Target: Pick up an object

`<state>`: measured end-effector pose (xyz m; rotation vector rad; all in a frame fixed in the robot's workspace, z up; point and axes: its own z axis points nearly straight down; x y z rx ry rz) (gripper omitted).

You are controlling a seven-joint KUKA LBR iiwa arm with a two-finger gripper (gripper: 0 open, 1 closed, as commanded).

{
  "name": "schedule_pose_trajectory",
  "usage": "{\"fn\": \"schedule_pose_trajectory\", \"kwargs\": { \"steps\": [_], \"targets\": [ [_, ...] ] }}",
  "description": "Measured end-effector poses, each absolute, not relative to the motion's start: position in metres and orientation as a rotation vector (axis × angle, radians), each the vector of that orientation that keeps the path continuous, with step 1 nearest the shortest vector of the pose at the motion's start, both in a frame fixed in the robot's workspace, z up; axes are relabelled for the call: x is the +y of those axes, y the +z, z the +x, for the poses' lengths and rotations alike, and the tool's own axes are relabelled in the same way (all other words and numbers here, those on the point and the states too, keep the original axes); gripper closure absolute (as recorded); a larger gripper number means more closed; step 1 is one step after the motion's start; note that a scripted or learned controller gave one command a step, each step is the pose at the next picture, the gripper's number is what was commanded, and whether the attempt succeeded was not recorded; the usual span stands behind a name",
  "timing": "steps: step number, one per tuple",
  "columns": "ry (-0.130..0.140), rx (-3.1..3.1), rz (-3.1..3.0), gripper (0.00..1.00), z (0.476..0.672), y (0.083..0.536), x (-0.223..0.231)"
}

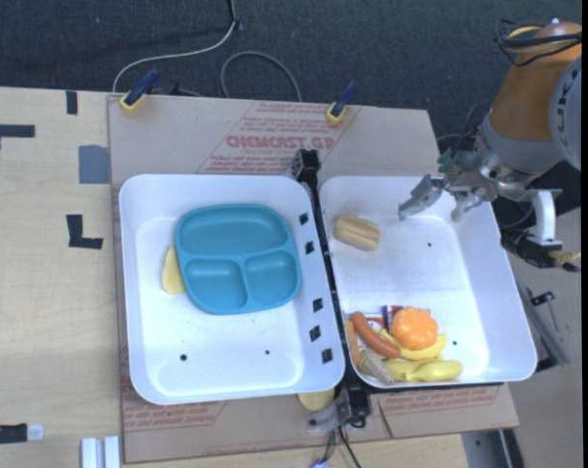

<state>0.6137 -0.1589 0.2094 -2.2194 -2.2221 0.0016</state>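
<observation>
The gripper (438, 200) hangs over the far right corner of the right bin (474, 261), its two fingers (415, 201) spread wide with nothing between them. The arm (528, 105), grey with an orange band, comes in from the right edge above it.

In the right bin a tan bun (357, 231) lies alone near the far left side, close to the divider and to the left of the gripper, apart from it. At the near edge of the same bin sits a heap of toy food: an orange pepper (414, 328) on top, a red sausage (372, 336) just left of it, and a yellow banana (428, 369) along the front, all touching one another.

The left bin (152, 339) holds a blue tray (240, 258) with three compartments, lying flat and turned a little. A yellow piece (171, 271) peeks out from under its left edge.

Both bins rest on a cardboard sheet (264, 135), held at its far edge by two clamps (137, 93). A cable (206, 42) loops over the dark floor beyond it
</observation>
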Motion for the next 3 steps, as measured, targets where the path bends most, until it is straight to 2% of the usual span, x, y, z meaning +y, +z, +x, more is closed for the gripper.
{"fn": "schedule_pose_trajectory", "kwargs": {
  "steps": [1,2,3],
  "targets": [
    [0.006,-2.222,-2.211,0.00,0.613,0.087,-0.095],
    [0.014,-2.225,-2.214,0.00,0.669,0.085,-0.096],
    [0.003,-2.225,-2.221,1.00,0.668,0.095,-0.095]
  ]
}}
